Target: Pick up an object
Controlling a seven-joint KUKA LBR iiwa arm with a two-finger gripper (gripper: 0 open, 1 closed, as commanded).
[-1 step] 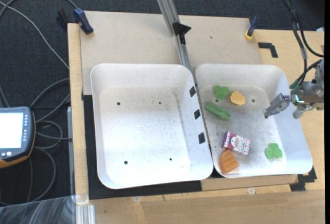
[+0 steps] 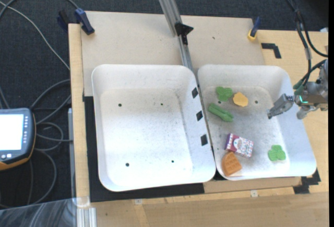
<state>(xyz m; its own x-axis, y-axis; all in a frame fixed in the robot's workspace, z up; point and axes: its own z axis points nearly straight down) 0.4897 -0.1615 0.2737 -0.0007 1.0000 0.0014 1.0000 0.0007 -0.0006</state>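
The right bin [image 2: 284, 81] holds several small items: a green leafy piece [image 2: 224, 93], a yellow piece [image 2: 240, 99], a long green piece [image 2: 221, 112], a pink and purple box [image 2: 239, 145], an orange waffle-like piece [image 2: 231, 163] and a green clover shape [image 2: 276, 153]. My gripper [image 2: 288, 111] hangs over the bin's right side, its fingers spread open with nothing between them. One grey finger [image 2: 279, 106] points down-left toward the bin floor. The clover shape lies below the gripper and the yellow piece lies to its left.
The left bin [image 2: 104, 90] stands beside the right one. A metal pole [image 2: 167, 1] slants up from the gap between the bins. A pendant with a screen [image 2: 13, 134] lies off the bench at left. Cables [image 2: 305, 38] run near the arm at right.
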